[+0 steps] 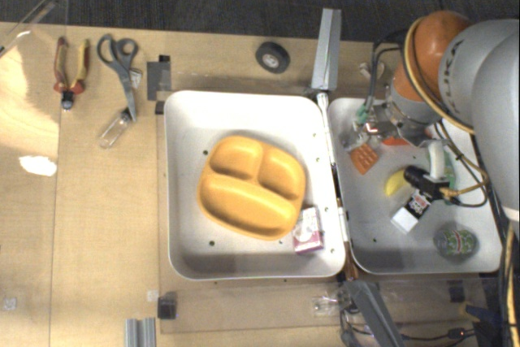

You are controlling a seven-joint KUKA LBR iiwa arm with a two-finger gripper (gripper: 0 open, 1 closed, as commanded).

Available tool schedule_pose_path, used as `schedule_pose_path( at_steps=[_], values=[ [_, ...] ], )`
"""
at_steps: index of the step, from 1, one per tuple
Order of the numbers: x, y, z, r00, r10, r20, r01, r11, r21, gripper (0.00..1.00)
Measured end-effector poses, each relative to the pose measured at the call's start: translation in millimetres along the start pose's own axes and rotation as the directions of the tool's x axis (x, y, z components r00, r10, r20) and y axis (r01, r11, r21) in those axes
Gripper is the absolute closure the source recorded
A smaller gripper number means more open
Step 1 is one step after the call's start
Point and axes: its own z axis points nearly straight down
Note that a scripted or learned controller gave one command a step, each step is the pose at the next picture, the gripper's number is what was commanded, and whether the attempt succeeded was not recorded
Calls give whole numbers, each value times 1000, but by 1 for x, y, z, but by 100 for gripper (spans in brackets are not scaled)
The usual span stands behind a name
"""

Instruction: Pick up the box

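The box point(308, 231) is a small pink and white carton in the near right corner of the left bin point(183, 175). It leans against the yellow moulded piece point(253, 184). My gripper point(367, 127) is low in the far left corner of the right bin point(370, 252), just above a small orange ridged item point(365, 159). The gripper is well away from the box, across the wall between the two bins. The wrist hides what lies between the gripper's tips.
In the right bin lie a yellow banana-like piece point(395, 184), a small white and black block point(410, 212) and a round green object point(455, 242). Scissors point(122, 69), pliers point(69, 71) and a tape roll point(272, 57) rest on the bench outside the bins.
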Motion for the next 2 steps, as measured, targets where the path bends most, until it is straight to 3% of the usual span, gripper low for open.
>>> schedule_pose_path(
  at_steps=[1, 2],
  values=[
    [74, 20, -84, 957, 289, 0, -289, 957, 10, 100],
    [-15, 35, -292, 992, 127, 1, -127, 992, 10, 100]
  ],
)
